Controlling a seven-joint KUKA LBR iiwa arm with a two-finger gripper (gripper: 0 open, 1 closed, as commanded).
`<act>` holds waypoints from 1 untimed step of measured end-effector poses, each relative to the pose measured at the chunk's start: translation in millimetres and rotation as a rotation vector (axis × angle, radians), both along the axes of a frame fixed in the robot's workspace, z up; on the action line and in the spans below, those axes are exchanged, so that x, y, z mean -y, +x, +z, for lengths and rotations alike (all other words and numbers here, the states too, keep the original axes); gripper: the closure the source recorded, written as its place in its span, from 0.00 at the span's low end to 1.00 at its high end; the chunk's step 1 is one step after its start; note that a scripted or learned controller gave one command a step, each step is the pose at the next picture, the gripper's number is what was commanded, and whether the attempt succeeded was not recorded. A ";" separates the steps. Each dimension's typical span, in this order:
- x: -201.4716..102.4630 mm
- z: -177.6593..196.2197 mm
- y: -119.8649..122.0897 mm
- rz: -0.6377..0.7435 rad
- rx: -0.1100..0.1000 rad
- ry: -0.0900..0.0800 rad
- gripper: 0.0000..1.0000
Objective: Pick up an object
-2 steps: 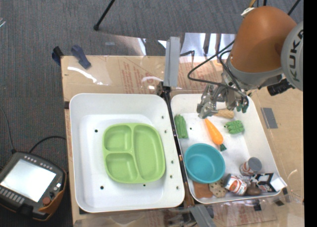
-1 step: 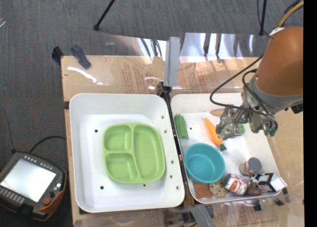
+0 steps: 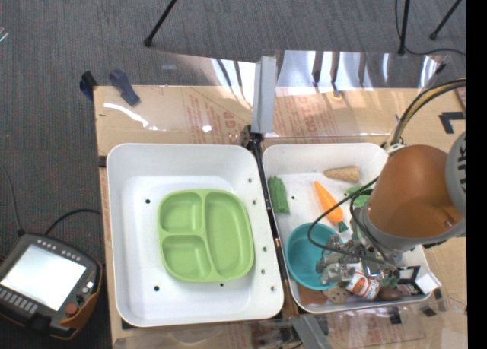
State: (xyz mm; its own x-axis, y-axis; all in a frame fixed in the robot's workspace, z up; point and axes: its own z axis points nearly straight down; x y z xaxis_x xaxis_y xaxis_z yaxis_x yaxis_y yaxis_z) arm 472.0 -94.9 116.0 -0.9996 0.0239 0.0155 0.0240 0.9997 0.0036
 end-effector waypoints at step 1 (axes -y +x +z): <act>75.0 24.9 32.6 0.088 0.019 -0.004 1.00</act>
